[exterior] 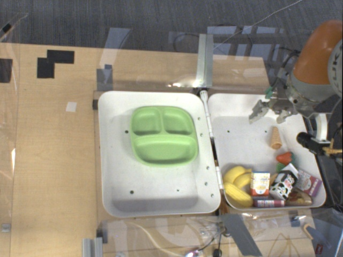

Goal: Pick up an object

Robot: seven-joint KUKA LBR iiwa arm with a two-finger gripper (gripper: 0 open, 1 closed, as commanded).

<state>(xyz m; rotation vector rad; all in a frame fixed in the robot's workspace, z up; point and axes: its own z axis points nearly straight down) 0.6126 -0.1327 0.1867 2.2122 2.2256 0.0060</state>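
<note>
My gripper [269,115] hangs over the back of the right bin [236,138], its two fingers spread apart with nothing between them. Just in front of it lies a tan ice-cream cone [275,137]. A red and green toy vegetable [285,158] sits further forward. The bin's front corner holds yellow bananas [238,183], a small orange and white carton [261,183], a black and white milk carton [283,185] and a pink packet [310,184].
The left bin [115,159] holds a green divided plate [163,134]. A metal rail [210,138] separates the bins. The grey arm with its orange band [321,52] comes in from the upper right. Cables run along the right bin's edge.
</note>
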